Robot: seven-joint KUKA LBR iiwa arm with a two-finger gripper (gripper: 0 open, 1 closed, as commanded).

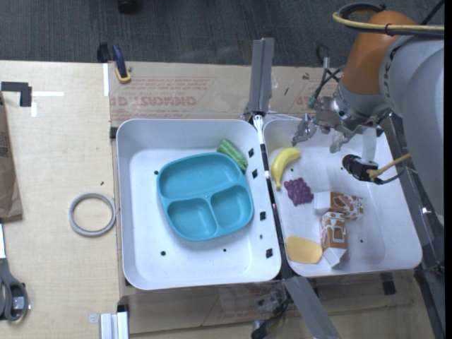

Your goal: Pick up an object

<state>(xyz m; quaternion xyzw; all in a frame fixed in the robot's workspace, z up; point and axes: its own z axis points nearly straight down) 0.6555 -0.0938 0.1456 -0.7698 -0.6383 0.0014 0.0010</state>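
A pale wooden bench (pixel 56 154) with a cardboard sheet (pixel 176 90) bears two glossy white bins, dark carpet beyond. The left bin (pixel 134 210) holds a blue three-part tray (pixel 205 196) and a green piece (pixel 233 154). The right bin (pixel 395 246) holds a curved banana (pixel 284 163), purple grapes (pixel 299 191), cartons and a yellow slice, with the gripper (pixel 321 129) at its far edge, fingers spread, grasping nothing.

A grey tape ring (pixel 92 213) and scissors (pixel 12 295) lie on the bench (pixel 56 154) left of the bins.
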